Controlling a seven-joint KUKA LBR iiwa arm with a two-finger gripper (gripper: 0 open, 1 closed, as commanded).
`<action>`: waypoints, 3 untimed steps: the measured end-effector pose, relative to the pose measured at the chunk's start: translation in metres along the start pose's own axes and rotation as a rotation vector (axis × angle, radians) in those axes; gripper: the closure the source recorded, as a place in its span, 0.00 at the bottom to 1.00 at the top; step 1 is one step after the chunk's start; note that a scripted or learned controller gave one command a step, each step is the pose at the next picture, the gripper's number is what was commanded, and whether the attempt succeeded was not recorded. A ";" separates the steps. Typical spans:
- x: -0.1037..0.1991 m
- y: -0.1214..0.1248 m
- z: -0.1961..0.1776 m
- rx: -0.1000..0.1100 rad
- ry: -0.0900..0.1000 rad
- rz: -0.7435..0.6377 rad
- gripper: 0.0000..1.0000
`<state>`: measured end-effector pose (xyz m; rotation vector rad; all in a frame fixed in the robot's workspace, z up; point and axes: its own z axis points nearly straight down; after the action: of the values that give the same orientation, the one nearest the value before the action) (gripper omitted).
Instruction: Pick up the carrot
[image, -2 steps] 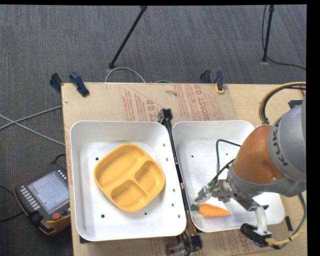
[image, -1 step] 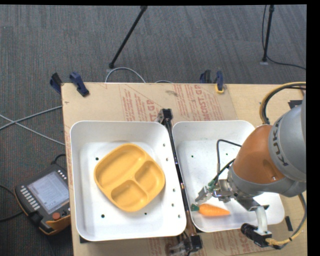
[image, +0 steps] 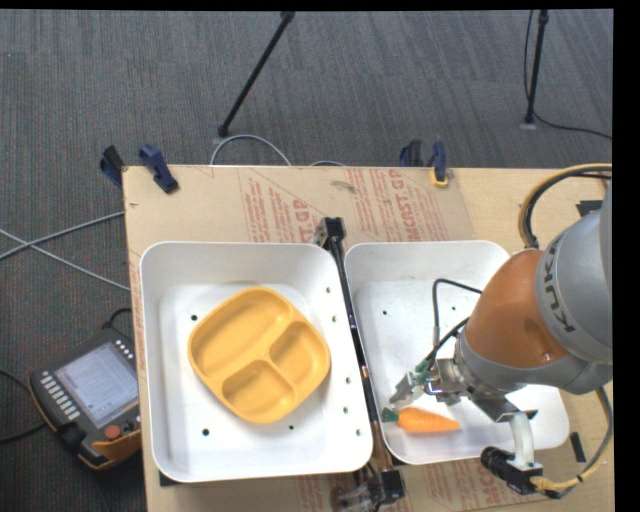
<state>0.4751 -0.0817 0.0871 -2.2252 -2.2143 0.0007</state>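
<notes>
Carrot (image: 430, 422) lies flat near the front wall of the right bin (image: 470, 255), just below my gripper (image: 415, 384), whose spread I cannot tell; it seems light, stiff, smooth, so I would grasp its thick middle.

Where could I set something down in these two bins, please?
Free: right bin floor behind the gripper, and the left bin strip around the yellow plate. Crowded: right bin's front, with the carrot beside the gripper.

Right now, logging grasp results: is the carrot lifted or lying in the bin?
Lying. The carrot rests flat on the right bin floor, gripper just above it.
</notes>
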 end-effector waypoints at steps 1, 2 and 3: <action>0.000 0.000 -0.009 0.002 0.001 0.002 1.00; 0.000 0.000 -0.009 0.002 0.001 0.004 0.00; 0.001 0.000 0.000 0.002 0.001 -0.001 0.00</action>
<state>0.4749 -0.0811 0.0870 -2.2223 -2.2144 0.0024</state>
